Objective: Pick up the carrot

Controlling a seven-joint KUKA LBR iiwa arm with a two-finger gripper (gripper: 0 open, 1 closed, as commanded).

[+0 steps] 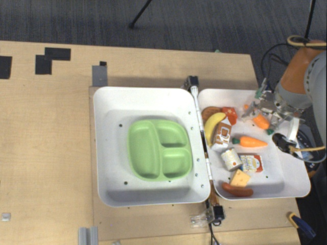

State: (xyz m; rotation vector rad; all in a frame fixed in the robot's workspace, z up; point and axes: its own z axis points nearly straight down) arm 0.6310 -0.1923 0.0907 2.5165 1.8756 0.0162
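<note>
carrot (251,142): lies flat in the right bin (286,188), roughly mid-bin, pointed end toward the bin's right edge, green stub end toward the left. Nothing is gripping it.
tool (266,112): over the right bin's far right corner, near the carrot but apart from it. A small orange item (261,121) sits right at its tip; cannot tell if it is between the fingers, and cannot tell whether the tool is open or closed.
arm (301,80): grey with an orange band, comes in past the right bin's right edge.
right bin, other contents: banana (213,126) and a brown snack pack (222,133) by the left edge, red item (229,114) toward the far edge, small white cup (230,159) and a flat packet (251,163) just near-side of the carrot, cheese wedge (240,178) and a sausage (237,190) along the near edge.
left bin (110,152): holds a green divided plate (159,149) at its centre.
worktop (46,152): both bins sit side by side toward its right edge.
</note>
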